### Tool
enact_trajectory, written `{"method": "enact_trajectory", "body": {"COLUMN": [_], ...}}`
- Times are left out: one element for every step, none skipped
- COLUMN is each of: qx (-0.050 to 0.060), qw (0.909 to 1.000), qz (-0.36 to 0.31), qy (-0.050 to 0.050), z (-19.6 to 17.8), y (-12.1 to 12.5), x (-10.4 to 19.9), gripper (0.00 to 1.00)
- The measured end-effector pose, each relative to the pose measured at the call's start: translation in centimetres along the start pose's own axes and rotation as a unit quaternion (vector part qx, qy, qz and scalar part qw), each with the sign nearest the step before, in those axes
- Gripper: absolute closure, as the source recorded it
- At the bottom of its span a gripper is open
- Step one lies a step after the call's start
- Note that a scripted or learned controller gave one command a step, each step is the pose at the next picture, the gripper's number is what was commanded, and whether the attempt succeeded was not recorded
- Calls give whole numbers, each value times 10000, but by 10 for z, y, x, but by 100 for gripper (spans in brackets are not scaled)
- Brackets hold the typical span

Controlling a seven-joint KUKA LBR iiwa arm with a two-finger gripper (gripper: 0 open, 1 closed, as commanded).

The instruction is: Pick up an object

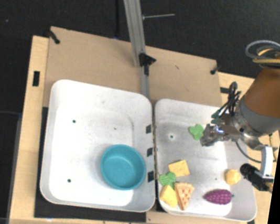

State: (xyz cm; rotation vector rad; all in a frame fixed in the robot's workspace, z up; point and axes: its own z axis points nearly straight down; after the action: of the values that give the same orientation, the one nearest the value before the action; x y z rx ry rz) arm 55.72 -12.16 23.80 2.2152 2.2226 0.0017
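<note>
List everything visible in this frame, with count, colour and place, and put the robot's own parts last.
bins: two, white, side by side on the bench
bowl: one, teal, left bin, near its front right corner
green toy: one, right bin, upper middle, just left of the gripper
yellow pieces: two, right bin, front left
pizza slice: one, orange-yellow, right bin, front edge
small green piece: one, right bin, left edge
grapes: one bunch, purple, right bin, front right
yellow fruit: one, right bin, right side
gripper: one, dark, low over the right bin
arm: one, grey and orange, entering from the right
</note>
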Motion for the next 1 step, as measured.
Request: {"method": "enact_trajectory", "body": {"qx": [-14], "qw": [10000], "qz": [-4], "qy": [1], "z": [-33], "y": [2], "x": [-1], "gripper": [100]}}
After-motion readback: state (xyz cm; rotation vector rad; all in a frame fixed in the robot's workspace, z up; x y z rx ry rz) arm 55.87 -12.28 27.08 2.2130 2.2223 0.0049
